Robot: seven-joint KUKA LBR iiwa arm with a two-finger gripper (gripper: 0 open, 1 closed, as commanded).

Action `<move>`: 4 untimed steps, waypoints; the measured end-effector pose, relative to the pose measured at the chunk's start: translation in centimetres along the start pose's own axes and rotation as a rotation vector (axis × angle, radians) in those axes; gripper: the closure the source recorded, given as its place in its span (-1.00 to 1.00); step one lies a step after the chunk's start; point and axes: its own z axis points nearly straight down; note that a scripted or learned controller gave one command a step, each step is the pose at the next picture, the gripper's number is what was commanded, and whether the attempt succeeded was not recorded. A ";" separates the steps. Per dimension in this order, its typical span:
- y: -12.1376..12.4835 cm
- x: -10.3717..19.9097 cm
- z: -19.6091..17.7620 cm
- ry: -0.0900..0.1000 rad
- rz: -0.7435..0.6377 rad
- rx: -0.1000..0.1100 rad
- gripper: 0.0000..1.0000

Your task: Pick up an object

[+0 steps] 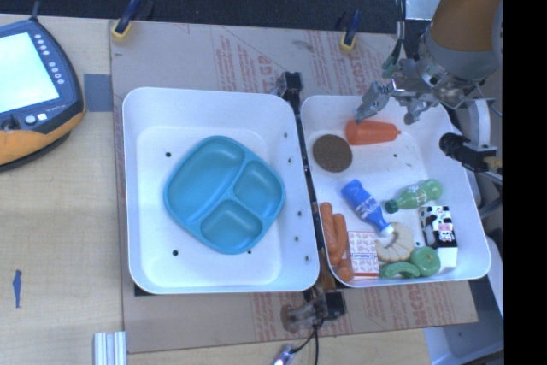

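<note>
On a wooden bench covered with brown cardboard stand two shallow white bins, the left bin (137, 184) holding a blue divided plate (224, 194) and the right bin (474, 265) holding small toy foods. The gripper (395, 104) hangs over the far end of the right bin with its two fingers spread open and nothing between them. The orange carrot-like toy (373, 132) lies just below and between the fingertips, smooth and tapered, its long axis across the bin from left to right, so I judge a short descent would bring the fingers around it.
</note>
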 end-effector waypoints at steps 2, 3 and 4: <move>-5.7 0.1 15.1 0.000 -0.001 0.002 -1.00; -5.6 -0.1 14.1 -0.002 -0.005 0.002 1.00; -8.0 7.4 5.0 0.000 -0.003 -0.001 1.00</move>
